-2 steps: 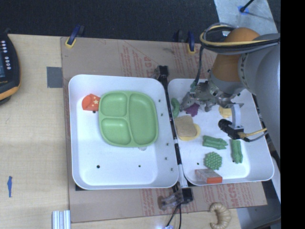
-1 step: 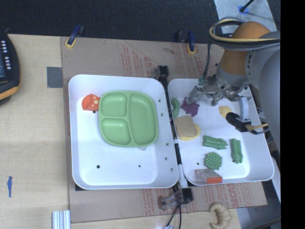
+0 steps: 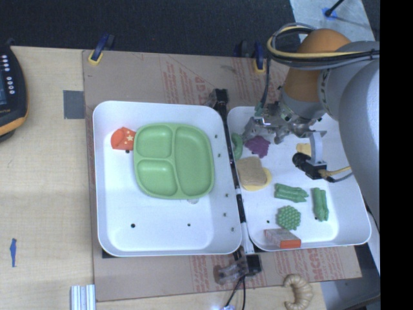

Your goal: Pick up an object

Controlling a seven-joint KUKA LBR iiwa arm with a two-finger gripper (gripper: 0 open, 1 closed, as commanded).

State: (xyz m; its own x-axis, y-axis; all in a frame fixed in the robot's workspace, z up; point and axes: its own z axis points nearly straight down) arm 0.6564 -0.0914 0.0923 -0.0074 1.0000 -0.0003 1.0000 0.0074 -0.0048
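You see the gripper (image 3: 271, 126) over the right bin (image 3: 348, 234), above the purple object (image 3: 259, 146); its grasp state can't be told.

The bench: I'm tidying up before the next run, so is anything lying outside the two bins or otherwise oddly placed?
Yes. A tan curled object lies on the bench in front of the right bin, outside both bins. In the left bin, a red item is partly tucked under the green divided plate.
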